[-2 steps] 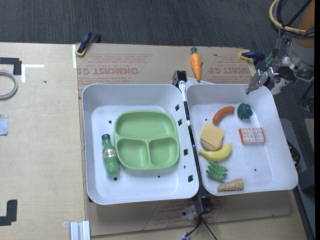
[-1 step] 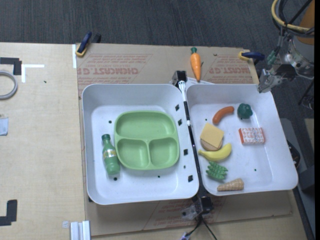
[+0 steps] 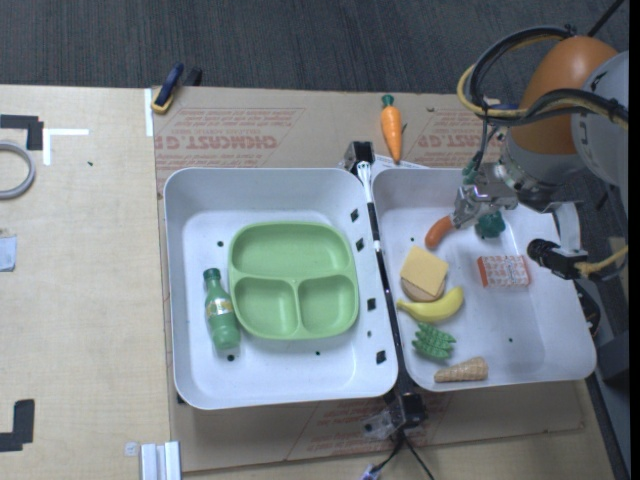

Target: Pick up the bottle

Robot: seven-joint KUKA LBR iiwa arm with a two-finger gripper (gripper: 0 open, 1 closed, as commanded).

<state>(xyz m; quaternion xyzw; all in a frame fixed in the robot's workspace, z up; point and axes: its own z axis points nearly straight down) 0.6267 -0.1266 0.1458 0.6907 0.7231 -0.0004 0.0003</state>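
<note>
Well, reading from the left: the bench [image 3: 80, 298] is bare pale wood there, with brown printed cardboard [image 3: 240, 136] spread under the two bins. In the left bin [image 3: 185, 363] the bottle [image 3: 221, 311] lies along the left side, green with a yellow label, its cap pointing away toward the far wall, and just beside the left edge of the green divided plate [image 3: 293, 280] that takes up the middle of that bin. The bottle is untouched by me and well apart from where I am.

Past the far rim, on the cardboard between the bins, a toy carrot [image 3: 390, 128] lies with its green top pointing away. In the right bin [image 3: 560, 353] a tan wedge of cheese [image 3: 424, 273] sits near the left wall, with a banana [image 3: 436, 307] curled just below it, a green leafy piece [image 3: 434, 342] under that, and an ice-cream cone [image 3: 461, 370] lying near the front wall. An orange sausage-like piece [image 3: 438, 232] lies farther back, and a red and white packet [image 3: 503, 270] sits toward the right.

My jaws [image 3: 472, 206] hang over the far part of the right bin, close to the orange piece and a dark green object [image 3: 490, 226]. Whether they are spread or pressed together I cannot tell; the wrist blocks them from above.
</note>
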